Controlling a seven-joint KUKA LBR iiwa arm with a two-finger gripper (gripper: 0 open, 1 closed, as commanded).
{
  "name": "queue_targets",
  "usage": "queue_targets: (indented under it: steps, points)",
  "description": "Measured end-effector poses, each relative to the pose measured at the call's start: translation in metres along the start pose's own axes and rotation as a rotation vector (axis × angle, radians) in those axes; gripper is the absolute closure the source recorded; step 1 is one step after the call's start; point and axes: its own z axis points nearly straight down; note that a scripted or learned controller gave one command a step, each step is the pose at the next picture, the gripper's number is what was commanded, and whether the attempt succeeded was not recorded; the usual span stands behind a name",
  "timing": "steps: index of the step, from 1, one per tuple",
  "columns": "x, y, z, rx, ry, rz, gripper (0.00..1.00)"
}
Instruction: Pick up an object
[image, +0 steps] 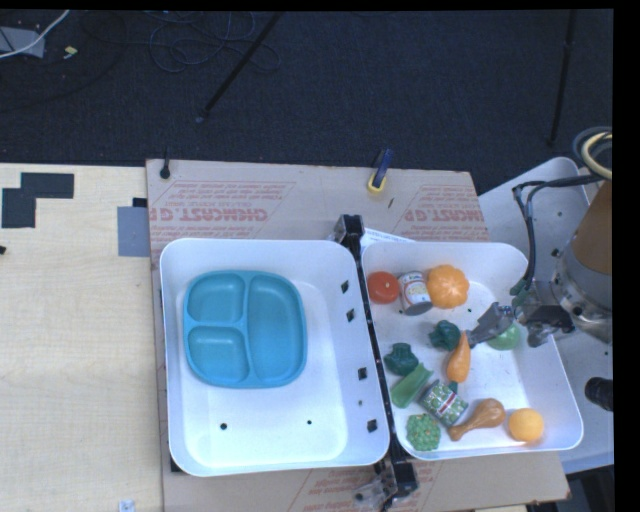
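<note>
Over the right white bin (545, 395), the grey two-finger gripper (497, 325) hangs low with its fingers spread and nothing between them, close to the small orange carrot-shaped toy (459, 358) and a dark green broccoli piece (444, 334). Left, a turquoise divided plastic plate (245, 329) lies in the other bin (200, 440).
</note>
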Motion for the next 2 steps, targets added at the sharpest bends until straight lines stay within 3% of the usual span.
queue_targets:
  steps: [1, 2]
  points:
    - [0.0, 0.002, -0.005, -0.011, -0.002, -0.002, 0.0]
    - [-0.002, 0.002, 0.059, -0.004, 0.0, -0.002, 0.0]
